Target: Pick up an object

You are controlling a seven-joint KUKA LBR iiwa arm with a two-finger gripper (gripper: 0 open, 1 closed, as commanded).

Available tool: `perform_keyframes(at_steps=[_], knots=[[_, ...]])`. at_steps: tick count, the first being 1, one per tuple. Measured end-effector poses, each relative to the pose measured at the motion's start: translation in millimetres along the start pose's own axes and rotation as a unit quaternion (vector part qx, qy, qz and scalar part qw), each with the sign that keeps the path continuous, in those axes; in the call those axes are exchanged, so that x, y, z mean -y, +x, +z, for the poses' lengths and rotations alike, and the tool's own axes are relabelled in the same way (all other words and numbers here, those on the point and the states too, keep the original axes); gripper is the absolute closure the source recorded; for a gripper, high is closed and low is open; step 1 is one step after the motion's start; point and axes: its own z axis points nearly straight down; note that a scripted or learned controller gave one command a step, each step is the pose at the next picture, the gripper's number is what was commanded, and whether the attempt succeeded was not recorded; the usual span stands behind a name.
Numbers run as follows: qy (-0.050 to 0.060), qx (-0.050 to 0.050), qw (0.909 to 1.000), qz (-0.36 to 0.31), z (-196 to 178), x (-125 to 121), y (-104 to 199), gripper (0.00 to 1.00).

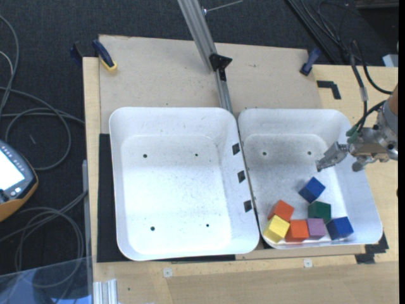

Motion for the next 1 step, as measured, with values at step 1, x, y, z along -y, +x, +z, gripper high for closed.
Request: perform_keyframes(at_steps=[1], knots=[[-0.002, 0.001, 1.0, -0.001, -15.6, -35.4, -7.6, 0.0]])
